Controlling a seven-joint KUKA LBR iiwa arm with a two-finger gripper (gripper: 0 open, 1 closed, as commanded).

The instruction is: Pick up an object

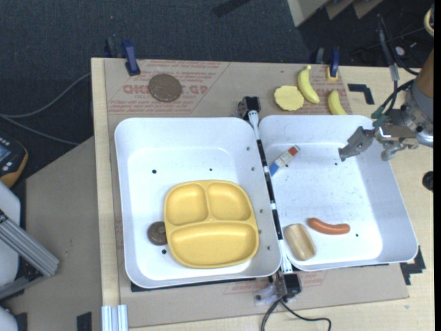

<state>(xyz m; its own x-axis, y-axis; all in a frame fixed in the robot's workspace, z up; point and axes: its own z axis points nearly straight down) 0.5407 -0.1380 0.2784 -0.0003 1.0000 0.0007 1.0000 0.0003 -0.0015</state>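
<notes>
Spreading across most of the view, the tan wooden bench top [207,81] with faded red lettering carries two shallow white bins set side by side. The left white bin [138,150] holds a yellow three-compartment plastic plate [210,223], and a small round brown disc [157,233] lies touching the plate's left edge, partly tucked under it. The right white bin [393,205] holds a tan bread-roll shape [300,241] in its near left corner, an orange-red toy sausage [329,227] just beside it, and a small white-and-blue tube with a red end [284,160] near the divider. The grey arm [420,116] enters from the right and is cut off by the frame. Its two-finger gripper [372,142] hangs over the right bin's far right corner with nothing between its fingers; how far apart they are I cannot tell. Beyond the bins lie a flat brown round cookie shape [165,87], a yellow wavy-edged slice [289,98], a yellow toy banana [308,85] and a second yellow banana [336,103], partly hidden behind the cables.
</notes>
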